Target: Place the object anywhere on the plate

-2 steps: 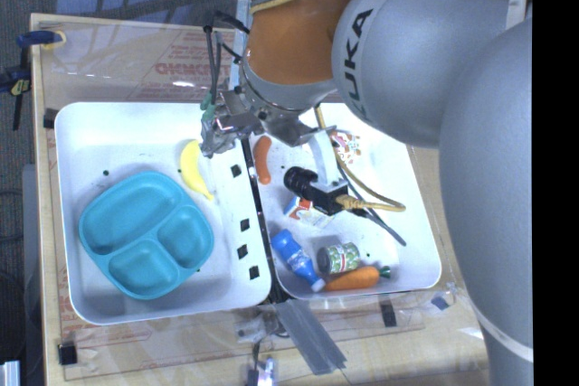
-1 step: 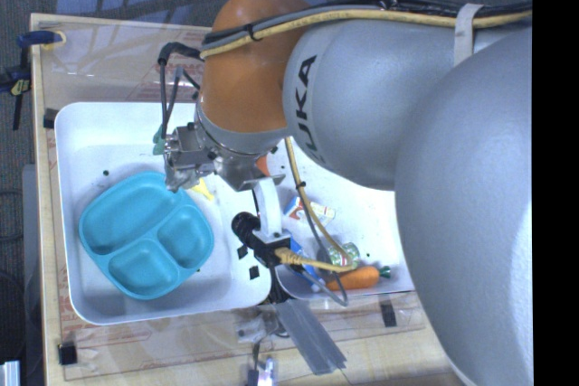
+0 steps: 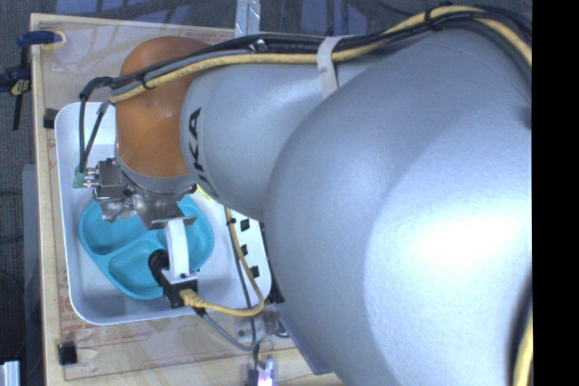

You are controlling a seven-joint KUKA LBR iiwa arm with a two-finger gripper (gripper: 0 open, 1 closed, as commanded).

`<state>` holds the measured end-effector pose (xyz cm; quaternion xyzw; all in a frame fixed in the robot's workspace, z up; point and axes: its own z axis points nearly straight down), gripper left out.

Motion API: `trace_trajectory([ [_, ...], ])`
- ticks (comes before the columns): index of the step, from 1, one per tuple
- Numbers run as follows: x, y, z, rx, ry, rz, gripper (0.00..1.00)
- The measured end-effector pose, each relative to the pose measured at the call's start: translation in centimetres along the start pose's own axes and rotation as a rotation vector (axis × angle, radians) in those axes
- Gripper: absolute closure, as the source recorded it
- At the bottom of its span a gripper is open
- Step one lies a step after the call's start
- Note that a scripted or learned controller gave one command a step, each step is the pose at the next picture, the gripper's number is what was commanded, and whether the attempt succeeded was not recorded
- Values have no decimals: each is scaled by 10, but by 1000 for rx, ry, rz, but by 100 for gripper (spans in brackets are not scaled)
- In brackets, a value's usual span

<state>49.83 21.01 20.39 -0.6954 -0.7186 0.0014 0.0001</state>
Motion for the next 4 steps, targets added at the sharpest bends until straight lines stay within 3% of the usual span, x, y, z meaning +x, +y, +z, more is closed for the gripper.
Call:
trace_trajectory([
  [1,2,-22,15,0,1,-149,100],
  [2,-19,-22,-6,-2,1,259,100],
  [3,-19,-22,-6,-2,1,259,0],
  [4,-18,-21,-15,-1,0,252,100],
])
